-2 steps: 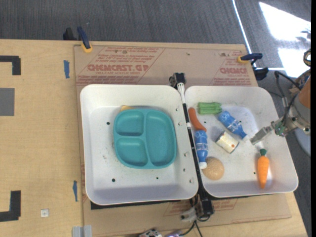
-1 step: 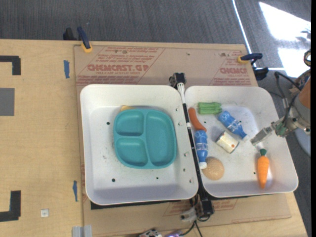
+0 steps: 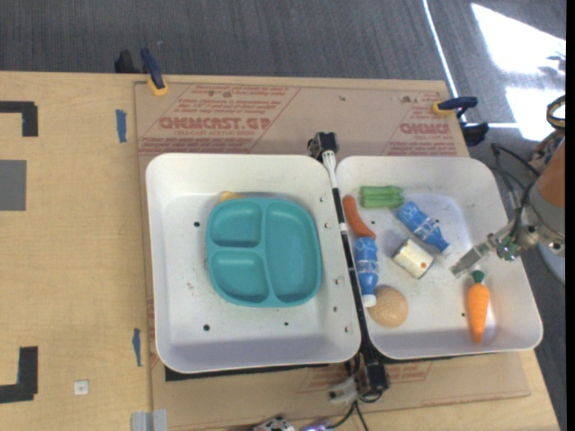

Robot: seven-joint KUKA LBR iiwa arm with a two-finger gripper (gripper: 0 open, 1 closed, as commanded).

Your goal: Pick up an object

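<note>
The right bin [image 3: 517, 335] holds several small items. A carrot [image 3: 478, 309] lies near its right wall. A white block [image 3: 413, 259], a blue crinkled packet [image 3: 422, 225], a green piece [image 3: 381, 196], a red-orange sausage shape [image 3: 358, 217], a blue tube [image 3: 365, 263] and a beige round lump [image 3: 390, 305] are spread across the rest. My gripper [image 3: 480, 253] hangs over the right side of this bin, just above the carrot's green top and right of the white block. Its fingers stand open with nothing between them.
The left bin [image 3: 171, 241] carries a teal divided plate [image 3: 265, 250]. A black clamp [image 3: 322, 144] sits at the top of the seam between the bins. The arm [image 3: 548, 205] comes in over the right bin's right wall. Cables [image 3: 512, 164] run behind it.
</note>
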